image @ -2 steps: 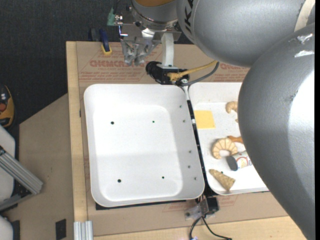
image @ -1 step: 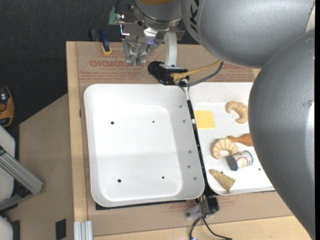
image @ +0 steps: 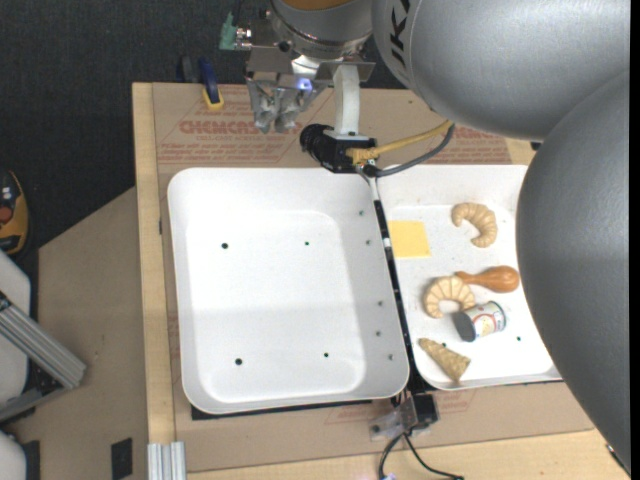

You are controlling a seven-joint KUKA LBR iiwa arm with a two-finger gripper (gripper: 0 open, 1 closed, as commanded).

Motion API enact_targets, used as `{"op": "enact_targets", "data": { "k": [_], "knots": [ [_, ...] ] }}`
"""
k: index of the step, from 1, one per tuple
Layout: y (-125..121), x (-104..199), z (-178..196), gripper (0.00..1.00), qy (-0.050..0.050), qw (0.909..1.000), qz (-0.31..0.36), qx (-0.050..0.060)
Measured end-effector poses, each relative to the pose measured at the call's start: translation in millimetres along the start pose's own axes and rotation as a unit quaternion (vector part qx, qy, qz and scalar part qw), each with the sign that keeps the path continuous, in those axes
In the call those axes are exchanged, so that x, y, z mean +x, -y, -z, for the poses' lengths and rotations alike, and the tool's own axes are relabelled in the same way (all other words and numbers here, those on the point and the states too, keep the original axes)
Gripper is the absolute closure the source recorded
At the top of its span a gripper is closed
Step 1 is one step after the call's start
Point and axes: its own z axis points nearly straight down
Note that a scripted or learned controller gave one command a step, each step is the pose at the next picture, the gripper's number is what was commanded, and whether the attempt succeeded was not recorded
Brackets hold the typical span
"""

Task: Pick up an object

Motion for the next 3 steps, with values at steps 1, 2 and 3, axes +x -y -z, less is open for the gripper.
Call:
{"op": "enact_targets", "data": {
  "k": [1, 2, 3],
  "knots": [
    [18.9, 0.2, 16.8, 1.00, 0.000, 1.0000, 0.000, 0.002],
    [34.0, 0.4, 44.0, 1.00, 0.000, 1.0000, 0.000, -0.001],
    [51.2, 0.3, 70.6, 1.00, 0.000, 1.0000, 0.000, 0.000]
  ]
}}
